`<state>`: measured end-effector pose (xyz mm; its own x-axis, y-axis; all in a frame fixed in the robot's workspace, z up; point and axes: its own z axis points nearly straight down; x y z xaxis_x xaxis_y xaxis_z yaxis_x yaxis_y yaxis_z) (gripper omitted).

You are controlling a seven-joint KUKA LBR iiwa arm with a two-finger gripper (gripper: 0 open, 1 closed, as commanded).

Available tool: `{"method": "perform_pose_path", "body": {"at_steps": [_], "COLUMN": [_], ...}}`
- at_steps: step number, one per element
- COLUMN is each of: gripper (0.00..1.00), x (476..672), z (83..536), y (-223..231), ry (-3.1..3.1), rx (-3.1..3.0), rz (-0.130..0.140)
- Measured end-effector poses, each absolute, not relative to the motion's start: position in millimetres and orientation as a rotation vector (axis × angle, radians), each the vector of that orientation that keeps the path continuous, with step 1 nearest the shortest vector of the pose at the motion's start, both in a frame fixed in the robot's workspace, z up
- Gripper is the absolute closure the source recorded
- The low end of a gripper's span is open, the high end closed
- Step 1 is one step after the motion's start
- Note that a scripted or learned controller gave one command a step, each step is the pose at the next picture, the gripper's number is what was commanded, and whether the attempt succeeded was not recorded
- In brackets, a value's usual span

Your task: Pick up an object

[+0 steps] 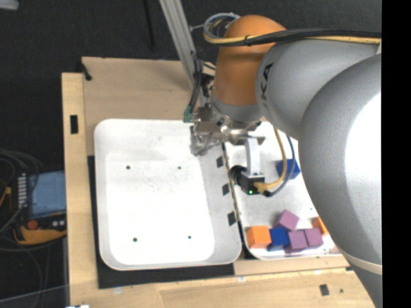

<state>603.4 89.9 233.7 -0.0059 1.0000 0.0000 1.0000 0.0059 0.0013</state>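
1. Looking down from the fixed camera, I find the gripper (200,136) at about 12 o'clock of the left bin (115,172), over its upper right corner; whether it is apart or together I cannot tell, and I see nothing held in it.
2. My candidates sit in the right bin (257,252), toward 5 o'clock of the view: an orange block (259,236), a blue block (279,236) touching it, and purple blocks (297,233) clustered just beside those. The arm (334,108) hides much of that bin.
3. I judge the step in hand to be the approach, so I would first carry the wrist toward 5 o'clock, across the rim between the bins, staying high enough to clear it.
4. I would choose the orange block: it lies at the edge of the cluster, with free space at its 9 o'clock side.
5. I would align the closing direction so one side enters that free space, since the blue neighbour could otherwise be pinched or nudged.
6. I would descend straight, close, then lift and check that the block is really between the fingers.
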Motion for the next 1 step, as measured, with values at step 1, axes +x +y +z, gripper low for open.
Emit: {"method": "perform_pose_path", "body": {"at_steps": [1], "gripper": [0.0], "x": [603.1], "z": [234.3], "y": [86.7], "ry": [2.225], "rx": [2.215], "rz": [-0.002]}}
